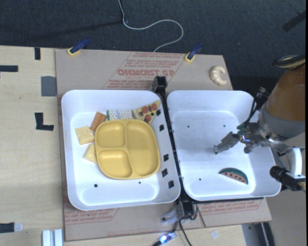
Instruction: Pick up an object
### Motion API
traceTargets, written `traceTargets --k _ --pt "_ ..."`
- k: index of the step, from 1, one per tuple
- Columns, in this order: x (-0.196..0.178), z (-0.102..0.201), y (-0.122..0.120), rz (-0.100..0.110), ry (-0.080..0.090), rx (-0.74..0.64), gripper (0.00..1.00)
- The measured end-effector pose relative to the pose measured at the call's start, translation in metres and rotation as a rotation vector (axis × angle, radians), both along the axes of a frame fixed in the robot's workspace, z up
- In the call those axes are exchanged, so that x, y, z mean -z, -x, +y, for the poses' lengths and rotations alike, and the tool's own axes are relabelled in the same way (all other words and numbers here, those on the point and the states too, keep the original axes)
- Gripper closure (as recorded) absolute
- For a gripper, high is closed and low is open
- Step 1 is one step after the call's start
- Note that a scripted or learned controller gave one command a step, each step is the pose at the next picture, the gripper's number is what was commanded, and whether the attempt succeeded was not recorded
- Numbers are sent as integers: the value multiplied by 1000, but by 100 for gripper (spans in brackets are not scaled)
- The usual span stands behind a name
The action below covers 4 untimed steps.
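White plastic all round — two shallow bins sit side by side on a cardboard sheet (pixel 143 68) printed with red lettering. Over the right bin (pixel 205 104) the arm (pixel 287 96) comes in from the right edge, orange band showing above its grey wrist, and the gripper (pixel 223 145) hangs low above the bin floor, tilted, its dark fingers pointing left. Whether those fingers are spread or closed, I cannot tell from this angle; nothing shows between them.

Just below and to the right of the gripper lies a watermelon slice (pixel 233 176) — green rind, red flesh, flat on the floor near the front wall, apart from the fingertips.

Across in the left bin (pixel 72 147), a yellow divided plate (pixel 127 148) takes up the centre, three compartments facing up. Tucked around its upper-left edge are pale cracker pieces (pixel 84 135) and a brown piece (pixel 97 120), partly under the rim. Along its top edge sits a pizza slice (pixel 149 110), by the wall between the bins.

Outside the bins, a small beige object (pixel 218 75) rests on the cardboard's far right corner, and a white cable (pixel 154 27) loops across the dark floor beyond.
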<state>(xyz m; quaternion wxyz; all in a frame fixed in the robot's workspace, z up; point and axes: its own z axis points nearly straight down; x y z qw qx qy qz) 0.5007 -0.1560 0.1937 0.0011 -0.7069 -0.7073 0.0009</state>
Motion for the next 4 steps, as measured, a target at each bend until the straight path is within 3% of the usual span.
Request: traceTargets --k 2,3,4 --pt "98 -13 -3 4 -1 1 0" --pt "109 -12 -3 -1 1 -1 0" --pt "98 -12 -3 -3 2 -1 100"
